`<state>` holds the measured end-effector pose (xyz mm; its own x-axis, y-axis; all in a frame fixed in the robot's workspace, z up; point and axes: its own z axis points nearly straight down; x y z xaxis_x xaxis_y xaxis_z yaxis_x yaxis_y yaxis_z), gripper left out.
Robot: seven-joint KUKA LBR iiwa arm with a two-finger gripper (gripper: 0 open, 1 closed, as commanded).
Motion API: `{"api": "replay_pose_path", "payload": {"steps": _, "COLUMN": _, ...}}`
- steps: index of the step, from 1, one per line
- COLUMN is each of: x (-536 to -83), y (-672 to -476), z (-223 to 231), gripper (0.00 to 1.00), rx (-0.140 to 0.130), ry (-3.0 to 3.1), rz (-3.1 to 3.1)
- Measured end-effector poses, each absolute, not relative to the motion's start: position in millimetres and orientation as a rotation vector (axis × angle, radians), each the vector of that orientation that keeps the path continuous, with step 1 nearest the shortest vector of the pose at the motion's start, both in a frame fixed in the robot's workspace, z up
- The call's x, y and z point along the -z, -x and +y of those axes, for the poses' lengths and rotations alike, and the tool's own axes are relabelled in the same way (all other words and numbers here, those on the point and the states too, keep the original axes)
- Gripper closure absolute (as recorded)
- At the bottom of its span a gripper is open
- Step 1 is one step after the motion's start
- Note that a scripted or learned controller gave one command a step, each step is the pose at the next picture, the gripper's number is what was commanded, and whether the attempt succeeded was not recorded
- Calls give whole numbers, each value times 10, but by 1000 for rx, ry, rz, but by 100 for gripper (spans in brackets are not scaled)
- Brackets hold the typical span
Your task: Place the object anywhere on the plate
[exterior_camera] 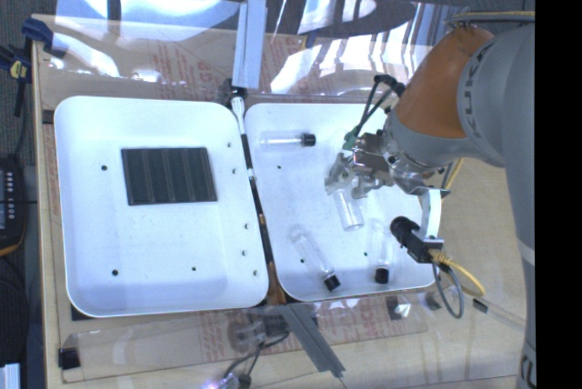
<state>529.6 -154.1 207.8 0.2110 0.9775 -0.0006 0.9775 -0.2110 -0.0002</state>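
A dark grey ribbed plate (170, 175) lies flat in the left white bin (82, 224). Several clear tubes with black caps lie in the right bin (282, 196): one near the back (286, 140), one at the front (314, 255), and one at the front right (381, 255). My gripper (346, 182) hangs low over the middle of the right bin. Another clear tube (349, 211) sits just under and in front of it. Whether that tube is touched or held is hidden by the gripper body.
A raised divider (255, 205) runs between the two bins. The arm's grey wrist and orange band (436, 96) cover the right bin's back right corner. A black connector and yellow cable (427, 251) hang by the right rim. Clear panels stand behind the bins.
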Motion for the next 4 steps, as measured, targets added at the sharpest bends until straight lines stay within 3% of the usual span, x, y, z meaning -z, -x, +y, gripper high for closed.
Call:
{"api": "replay_pose_path", "payload": {"steps": 1, "x": -1828, "y": -4755, "z": -1150, "gripper": 100, "rx": 7, "ry": -2456, "rz": 1967}}
{"api": "replay_pose_path", "payload": {"steps": 2, "x": -2174, "y": -4770, "z": -275, "gripper": 100, "rx": 3, "ry": -2597, "rz": 1771}}
{"api": "replay_pose_path", "payload": {"steps": 3, "x": -1903, "y": -4758, "z": 111, "gripper": 100, "rx": 9, "ry": -3127, "rz": 330}}
{"api": "replay_pose_path", "payload": {"steps": 4, "x": -1913, "y": -4759, "z": 829, "gripper": 100, "rx": 2, "ry": -3126, "rz": 332}}
